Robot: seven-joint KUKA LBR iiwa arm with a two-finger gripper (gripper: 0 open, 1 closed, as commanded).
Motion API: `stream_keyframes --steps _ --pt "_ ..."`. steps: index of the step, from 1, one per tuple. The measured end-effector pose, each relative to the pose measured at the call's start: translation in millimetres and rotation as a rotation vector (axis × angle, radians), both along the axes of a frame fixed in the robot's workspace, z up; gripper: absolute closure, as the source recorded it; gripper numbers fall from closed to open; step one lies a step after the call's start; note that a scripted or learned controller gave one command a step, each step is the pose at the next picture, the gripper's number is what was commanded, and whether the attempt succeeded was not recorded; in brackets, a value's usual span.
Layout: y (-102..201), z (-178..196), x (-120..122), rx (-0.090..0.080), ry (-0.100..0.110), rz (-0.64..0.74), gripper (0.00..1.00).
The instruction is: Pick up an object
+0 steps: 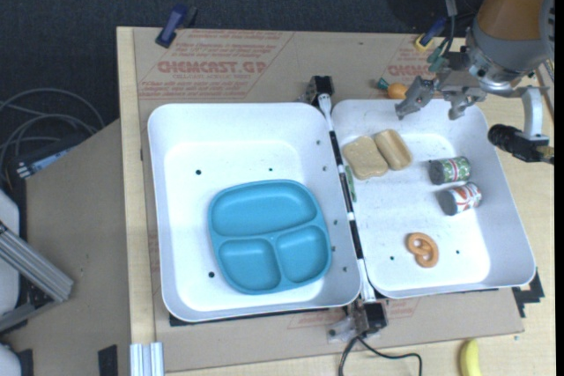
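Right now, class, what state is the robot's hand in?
Hand: open, holding nothing, above the far edge of the right bin.

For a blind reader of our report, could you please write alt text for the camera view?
A gripper hangs open, holding nothing, over the far edge of the right bin, which holds two bread pieces, two small cans and a pretzel. The left bin holds a blue tray.

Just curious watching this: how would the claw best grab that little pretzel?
Probably straight from above, fingers closing across the narrow width of the pretzel. It lies flat and alone in the right bin, so nothing crowds it. The gripper hangs open above the bin's far edge.
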State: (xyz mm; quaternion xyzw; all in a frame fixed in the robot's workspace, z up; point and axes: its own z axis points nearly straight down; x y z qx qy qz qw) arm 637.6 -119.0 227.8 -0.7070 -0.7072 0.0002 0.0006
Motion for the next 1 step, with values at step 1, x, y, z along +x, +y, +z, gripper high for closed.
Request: stream_keyframes --steps 1 --pt "-10.1 -141.3 27.1 -0.002 -0.004 0.0 0.0"
